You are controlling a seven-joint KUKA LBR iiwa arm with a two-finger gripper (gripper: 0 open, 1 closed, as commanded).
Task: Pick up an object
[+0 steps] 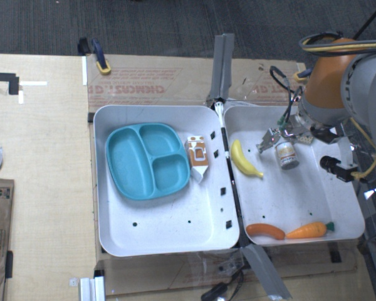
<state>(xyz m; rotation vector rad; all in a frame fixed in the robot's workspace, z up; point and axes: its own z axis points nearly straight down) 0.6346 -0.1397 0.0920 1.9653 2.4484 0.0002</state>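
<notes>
Leftmost, the blue divided plate is lying flat in the left bin, and every other place below is given relative to this plate. Just to the right of the plate, touching or nearly touching its right rim, a small orange-and-white carton is lying in the same bin. Farther right of the plate, across the divider, the right bin is holding a yellow banana, which is lying at about the plate's height. Well to the right of the plate and below its level, an orange-red sausage-shaped toy and a carrot are lying end to end along the right bin's near wall. Farthest right of the plate, at roughly the height of its upper half, a small metal can is resting tilted on the bin floor, and the gripper is hanging just above and beside it. Whether the can is sitting between the fingers is not clear from this angle.
</notes>
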